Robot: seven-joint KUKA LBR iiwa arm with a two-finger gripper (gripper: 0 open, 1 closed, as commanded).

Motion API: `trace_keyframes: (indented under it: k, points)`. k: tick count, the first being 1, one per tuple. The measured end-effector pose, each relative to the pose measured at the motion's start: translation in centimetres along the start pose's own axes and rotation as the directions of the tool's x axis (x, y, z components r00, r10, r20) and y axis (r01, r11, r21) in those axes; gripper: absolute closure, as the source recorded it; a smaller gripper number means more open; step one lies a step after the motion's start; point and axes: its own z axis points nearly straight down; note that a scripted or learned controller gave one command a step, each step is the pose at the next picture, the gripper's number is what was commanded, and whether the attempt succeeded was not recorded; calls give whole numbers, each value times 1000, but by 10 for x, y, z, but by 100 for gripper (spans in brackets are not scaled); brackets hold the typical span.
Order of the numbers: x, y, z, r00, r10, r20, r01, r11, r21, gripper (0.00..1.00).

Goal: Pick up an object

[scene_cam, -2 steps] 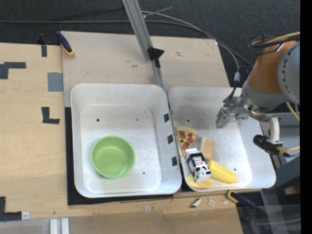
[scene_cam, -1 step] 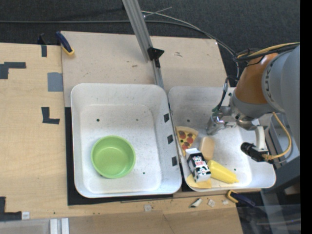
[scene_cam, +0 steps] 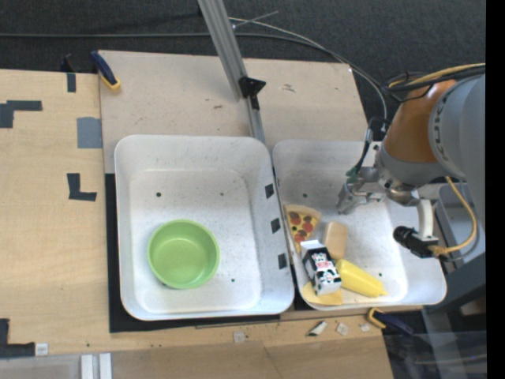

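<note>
a cluster of small objects is seen in the right bin (scene_cam: pixel 410 290), gathered against its left wall toward the near edge. a pizza slice toy (scene_cam: pixel 301 223) lies closest to the bin's middle, with a tan block (scene_cam: pixel 336 239) just beside it on the right. nearer the front edge, a small black and white carton (scene_cam: pixel 322 268) is set, touching the tan block's lower end, and a yellow banana-like piece (scene_cam: pixel 361 280) lies just beside the carton toward the bin's front right. a pale yellow flat piece (scene_cam: pixel 325 296) is partly covered by the carton and the yellow piece at the front wall.

the gripper (scene_cam: pixel 348 203) is placed over the right bin's middle, a little toward its far side, near the pizza slice toy and tan block but apart from both. nothing is seen between its fingers; whether they are parted or closed cannot be told. the grey arm with its orange band (scene_cam: pixel 414 129) crosses the bin's right edge, with cables looping beside it.

in the left bin (scene_cam: pixel 134 164) a green bowl (scene_cam: pixel 184 253) rests toward the front left corner. a slanted metal pole (scene_cam: pixel 225 42) is fixed at the desk's (scene_cam: pixel 47 133) far side, ending between the two bins' far corners. a blue and yellow clamp (scene_cam: pixel 105 69) sits at the board's far left corner, and small scraps lie on the desk in front of the right bin.
</note>
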Motion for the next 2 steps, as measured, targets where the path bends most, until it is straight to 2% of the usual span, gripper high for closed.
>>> trace_keyframes:
  k: [2]
  points:
    - [-8, -3, -91, 1000, 1, 1, -1, 1000, -9, 100]
